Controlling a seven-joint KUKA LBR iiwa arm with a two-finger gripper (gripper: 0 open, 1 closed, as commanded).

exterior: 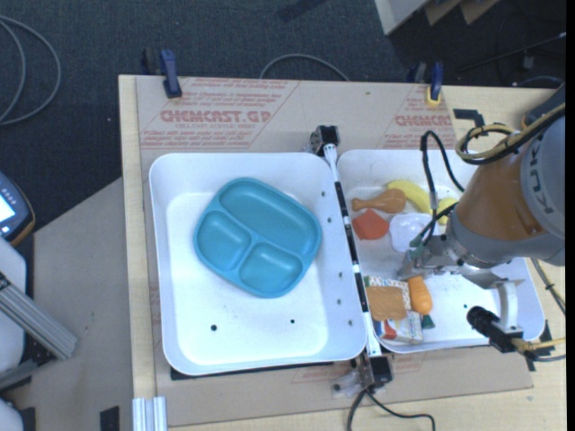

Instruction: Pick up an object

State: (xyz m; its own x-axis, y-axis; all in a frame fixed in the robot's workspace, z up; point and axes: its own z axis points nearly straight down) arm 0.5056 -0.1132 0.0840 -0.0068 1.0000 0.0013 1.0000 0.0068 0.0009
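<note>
My gripper (419, 260) reaches down into the right bin (530, 317), near its middle. Right under it lie an orange carrot (420, 293) and a slice of toast (387, 302). A white cup-like object (406, 231) sits just above the gripper, partly hidden by it. Further back are a red piece (369, 226), a brown drumstick (381, 203) and a yellow banana (406, 190). I cannot see any object held in the gripper.
The left bin (171, 268) holds a blue divided plate (259, 236). A small pale item (406, 330) lies at the right bin's front edge. The grey and orange arm (508, 209) covers the right bin's right side. Blue clamps (168, 64) hold the board's back edge.
</note>
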